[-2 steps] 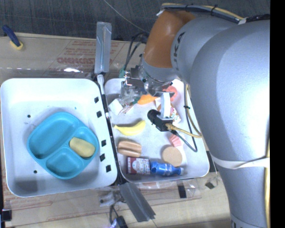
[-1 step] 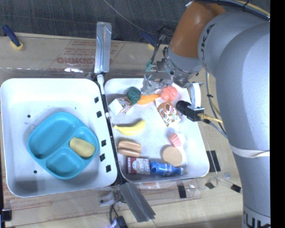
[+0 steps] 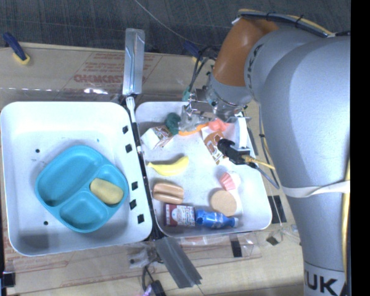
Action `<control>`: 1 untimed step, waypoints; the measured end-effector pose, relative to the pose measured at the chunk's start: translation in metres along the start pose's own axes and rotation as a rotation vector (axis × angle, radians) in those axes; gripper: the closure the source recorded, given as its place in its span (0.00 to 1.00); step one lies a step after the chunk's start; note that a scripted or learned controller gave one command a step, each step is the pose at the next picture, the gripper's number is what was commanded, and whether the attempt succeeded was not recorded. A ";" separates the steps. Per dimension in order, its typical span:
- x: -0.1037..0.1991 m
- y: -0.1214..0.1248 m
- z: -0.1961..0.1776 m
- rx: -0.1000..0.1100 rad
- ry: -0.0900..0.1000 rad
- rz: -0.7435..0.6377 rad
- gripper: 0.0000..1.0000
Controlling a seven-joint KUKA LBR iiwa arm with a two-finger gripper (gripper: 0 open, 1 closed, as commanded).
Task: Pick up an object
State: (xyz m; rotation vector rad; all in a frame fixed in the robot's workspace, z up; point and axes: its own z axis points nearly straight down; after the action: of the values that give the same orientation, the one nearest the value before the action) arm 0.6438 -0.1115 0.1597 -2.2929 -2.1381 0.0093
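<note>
While its open-or-closed state cannot be told, the gripper (image 3: 194, 111) hovers beside the orange carrot (image 3: 190, 129) in the right bin (image 3: 259, 196).

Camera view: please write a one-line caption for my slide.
Gripper low over the right bin of toy food; blue plate in the left bin.

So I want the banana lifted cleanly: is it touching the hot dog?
Apart. In the camera view, the banana lies above the hot dog in the right bin, with a strip of white bin floor plainly between them.
</note>
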 end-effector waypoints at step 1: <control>0.000 0.001 -0.002 -0.003 0.000 -0.001 0.00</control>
State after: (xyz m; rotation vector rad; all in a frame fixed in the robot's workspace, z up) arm 0.6445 -0.1111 0.1619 -2.2937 -2.1403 0.0055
